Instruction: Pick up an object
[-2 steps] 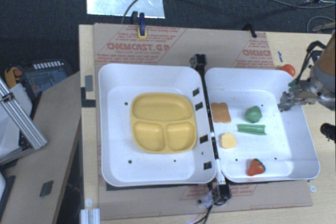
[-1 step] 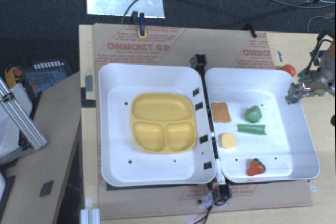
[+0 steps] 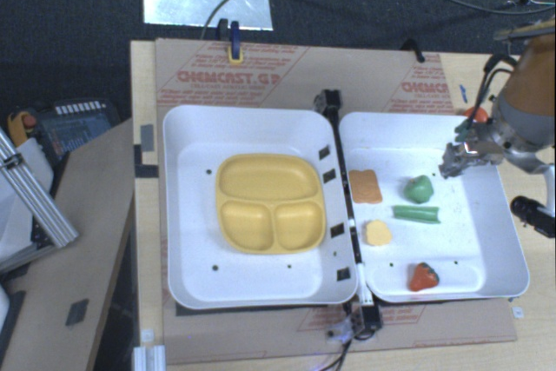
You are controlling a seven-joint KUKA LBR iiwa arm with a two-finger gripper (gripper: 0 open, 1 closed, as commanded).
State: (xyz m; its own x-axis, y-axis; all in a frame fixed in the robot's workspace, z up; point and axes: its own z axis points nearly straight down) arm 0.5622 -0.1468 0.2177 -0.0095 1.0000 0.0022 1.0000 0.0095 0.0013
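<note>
Nearest the camera in the right bin point(image 3: 508, 261): a small red piece w/ green top, strawberry-like point(image 3: 424, 276). Looks like light toy food, smooth, rounded, so apt to squirt out of a pinch; best taken across its widest part.

Next back, a pale yellow round bit point(image 3: 377, 233) near the divider, low and flat. Prob. hard to get under; grip at the edges.

Mid-bin: a green pod-shaped strip point(image 3: 417, 214), long and thin, lying left-right. Take it across the short axis, at mid length. Just behind it a green rounded piece point(image 3: 420, 188), the bulkiest item and closest to the arm. Judged easiest target: light, stiff-looking, enough height for a side pinch, though curved & maybe slick.

Left of that, an orange flat slab point(image 3: 366, 186): thin, little to grab.

Left bin point(image 3: 187, 187) holds a yellow divided tray point(image 3: 268, 202).

Farthest: the pincer point(image 3: 455, 161) sits over the right bin's upper right, near the green rounded piece, nothing seen in it. Whether it's apart or together: can't tell at this res.
</note>
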